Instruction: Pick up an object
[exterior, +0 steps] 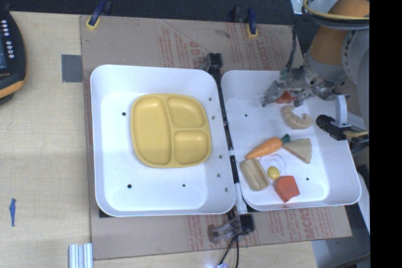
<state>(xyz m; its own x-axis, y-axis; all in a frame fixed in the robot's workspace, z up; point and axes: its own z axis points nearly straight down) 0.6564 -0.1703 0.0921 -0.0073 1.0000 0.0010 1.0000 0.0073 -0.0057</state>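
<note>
Red item (284,96): small obj at upper part of right bin (352,188), sitting under the claw.
Claw (286,92): low over it, upper right of frame; can't tell its state, nor if it grips anything.
Your step: centre on red item before you lift.
Other objs: carrot (265,147), red block (286,188) lie lower in frame, well apart from claw.
</note>
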